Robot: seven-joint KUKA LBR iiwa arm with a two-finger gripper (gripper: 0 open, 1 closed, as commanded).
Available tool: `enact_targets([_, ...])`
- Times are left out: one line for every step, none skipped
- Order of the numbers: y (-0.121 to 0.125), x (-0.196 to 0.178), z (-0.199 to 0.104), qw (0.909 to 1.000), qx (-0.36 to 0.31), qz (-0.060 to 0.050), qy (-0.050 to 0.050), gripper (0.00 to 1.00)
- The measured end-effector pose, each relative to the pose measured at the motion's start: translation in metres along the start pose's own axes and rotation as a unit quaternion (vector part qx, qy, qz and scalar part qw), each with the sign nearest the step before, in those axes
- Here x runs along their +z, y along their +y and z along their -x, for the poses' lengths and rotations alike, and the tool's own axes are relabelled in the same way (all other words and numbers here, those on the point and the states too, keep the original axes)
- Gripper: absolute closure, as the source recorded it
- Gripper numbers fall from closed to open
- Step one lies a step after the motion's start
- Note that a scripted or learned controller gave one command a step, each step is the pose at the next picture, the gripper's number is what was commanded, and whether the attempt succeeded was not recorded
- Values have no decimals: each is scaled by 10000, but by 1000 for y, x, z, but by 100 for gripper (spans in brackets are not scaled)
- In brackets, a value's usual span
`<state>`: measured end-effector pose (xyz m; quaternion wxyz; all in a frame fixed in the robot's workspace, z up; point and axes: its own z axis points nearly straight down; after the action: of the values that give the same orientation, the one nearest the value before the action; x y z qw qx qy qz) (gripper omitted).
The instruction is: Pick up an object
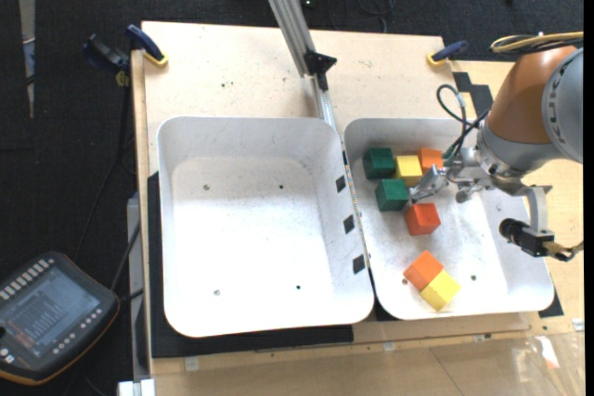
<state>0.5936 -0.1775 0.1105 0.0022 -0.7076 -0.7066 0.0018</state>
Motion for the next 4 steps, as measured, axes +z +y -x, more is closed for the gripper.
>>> enact_targets([2,-14,0,10000,-1,41,-9,100])
enact_targets([13,-72,-1,10000,-20,69,-17,100])
enact_targets([15,-126,-1,10000,-20,66,-17,100])
enact_targets([22,-119,-58,10000,-45,28,2,100])
